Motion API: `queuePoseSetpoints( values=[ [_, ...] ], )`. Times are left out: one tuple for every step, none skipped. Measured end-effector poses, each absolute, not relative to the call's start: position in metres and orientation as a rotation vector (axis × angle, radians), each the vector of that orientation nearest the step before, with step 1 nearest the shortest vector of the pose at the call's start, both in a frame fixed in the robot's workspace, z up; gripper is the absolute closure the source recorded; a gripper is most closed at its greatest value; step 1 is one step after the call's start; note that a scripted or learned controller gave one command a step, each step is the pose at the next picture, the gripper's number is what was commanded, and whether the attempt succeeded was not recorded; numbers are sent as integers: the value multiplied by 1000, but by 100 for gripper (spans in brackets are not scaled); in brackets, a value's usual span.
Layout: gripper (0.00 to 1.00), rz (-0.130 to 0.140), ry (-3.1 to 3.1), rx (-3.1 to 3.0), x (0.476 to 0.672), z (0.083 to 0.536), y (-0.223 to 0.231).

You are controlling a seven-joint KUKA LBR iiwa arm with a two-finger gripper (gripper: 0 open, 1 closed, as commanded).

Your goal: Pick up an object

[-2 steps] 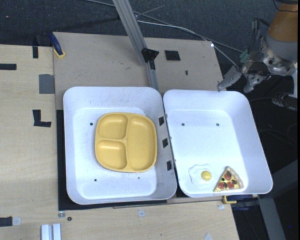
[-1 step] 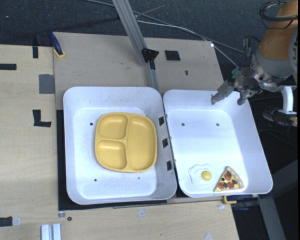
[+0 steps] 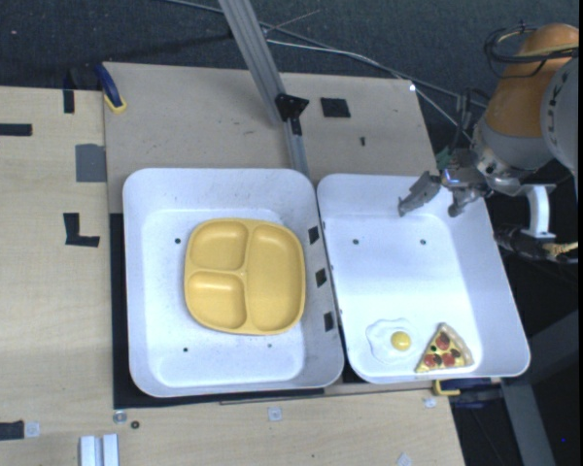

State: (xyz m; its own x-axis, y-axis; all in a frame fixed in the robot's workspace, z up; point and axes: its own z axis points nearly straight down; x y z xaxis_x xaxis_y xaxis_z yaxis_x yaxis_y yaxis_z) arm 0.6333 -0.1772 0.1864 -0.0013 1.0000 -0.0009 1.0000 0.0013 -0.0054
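A toy fried egg and a toy pizza slice lie side by side in the near corner of the right bin. A yellow divided plate rests in the left bin. My gripper hangs over the far right edge of the right bin, well away from the egg and the pizza slice. Its two fingers are spread apart with nothing between them.
A grey metal pole slants down from the top to the gap between the bins. Cables run across the bench behind the bins. Black tape marks and a blue-yellow clip sit on the wooden bench to the left.
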Motion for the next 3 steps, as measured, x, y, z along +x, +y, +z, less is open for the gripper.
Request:
queuePoseSetpoints(
  values=[
    [0, 8, -2220, -2217, 633, 122, -177],
    [100, 4, -2225, -2217, 634, 136, -177],
    [100, -4, -2226, -2222, 629, 196, -172]
  ],
)
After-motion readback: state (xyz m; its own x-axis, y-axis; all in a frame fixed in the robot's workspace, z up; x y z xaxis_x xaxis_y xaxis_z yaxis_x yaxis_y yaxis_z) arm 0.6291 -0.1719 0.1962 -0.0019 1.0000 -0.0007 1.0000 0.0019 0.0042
